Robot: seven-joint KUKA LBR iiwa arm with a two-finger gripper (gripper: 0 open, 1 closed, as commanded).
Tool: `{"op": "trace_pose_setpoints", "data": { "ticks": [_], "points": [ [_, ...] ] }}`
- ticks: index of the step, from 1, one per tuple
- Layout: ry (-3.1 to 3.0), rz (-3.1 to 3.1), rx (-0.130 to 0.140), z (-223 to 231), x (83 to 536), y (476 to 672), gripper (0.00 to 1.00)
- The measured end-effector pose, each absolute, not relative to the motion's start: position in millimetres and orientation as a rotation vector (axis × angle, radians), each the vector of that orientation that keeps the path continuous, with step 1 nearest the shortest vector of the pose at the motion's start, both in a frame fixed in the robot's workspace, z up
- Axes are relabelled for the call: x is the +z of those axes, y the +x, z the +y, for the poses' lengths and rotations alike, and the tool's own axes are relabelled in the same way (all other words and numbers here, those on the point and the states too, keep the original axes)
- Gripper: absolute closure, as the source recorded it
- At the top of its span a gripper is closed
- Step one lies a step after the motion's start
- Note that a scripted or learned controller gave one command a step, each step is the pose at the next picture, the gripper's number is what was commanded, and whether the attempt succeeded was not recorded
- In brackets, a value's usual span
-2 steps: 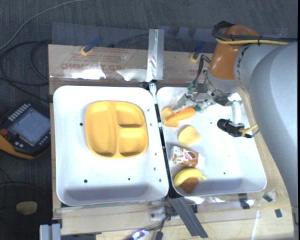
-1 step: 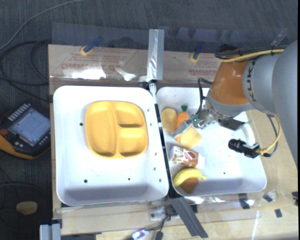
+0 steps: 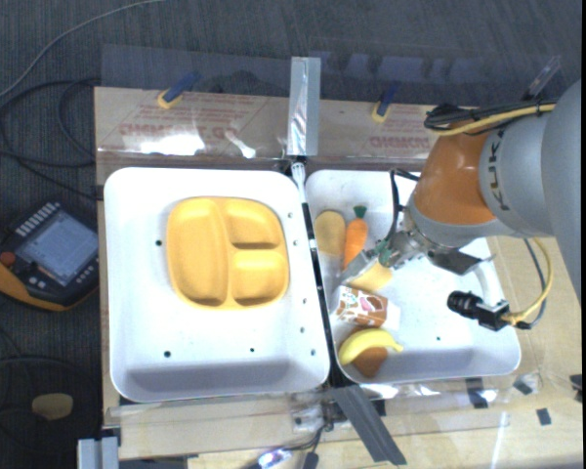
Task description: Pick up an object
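My gripper (image 3: pixel 389 252) is low in the right bin (image 3: pixel 439 345), at its left-centre. Its tip rests at a pale yellow wedge (image 3: pixel 372 277). An orange carrot (image 3: pixel 354 239) with a green top lies just left of the gripper, beside a tan oval piece (image 3: pixel 329 231). Below them lies a small printed carton (image 3: pixel 360 307). At the bin's front left sits a yellow banana (image 3: pixel 368 341) on a brown round item (image 3: pixel 369 361). The arm's wrist hides the fingers.
The left bin (image 3: pixel 137 360) holds a yellow divided plate (image 3: pixel 227 250). A low rim (image 3: pixel 311 262) separates the two bins. A handheld pendant (image 3: pixel 41 252) lies on the floor to the left.
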State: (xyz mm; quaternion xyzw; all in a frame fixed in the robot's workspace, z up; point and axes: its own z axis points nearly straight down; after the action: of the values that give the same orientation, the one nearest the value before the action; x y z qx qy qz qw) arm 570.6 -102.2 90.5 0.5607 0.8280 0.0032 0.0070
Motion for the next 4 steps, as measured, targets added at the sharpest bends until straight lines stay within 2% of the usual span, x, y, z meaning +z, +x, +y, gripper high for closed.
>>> {"op": "trace_pose_setpoints", "data": {
  "ticks": [1, 2, 3, 4],
  "points": [
    [1.753, 2.589, 0.014, -101, 101, 571.9, 1.00],
    [1.753, 2.589, 0.014, -101, 101, 571.8, 0.00],
    [1.609, 2.696, -0.002, -188, 160, 609.6, 0.00],
    [1.649, 2.661, 0.007, -221, 109, 603.1, 0.00]
  ]
}}
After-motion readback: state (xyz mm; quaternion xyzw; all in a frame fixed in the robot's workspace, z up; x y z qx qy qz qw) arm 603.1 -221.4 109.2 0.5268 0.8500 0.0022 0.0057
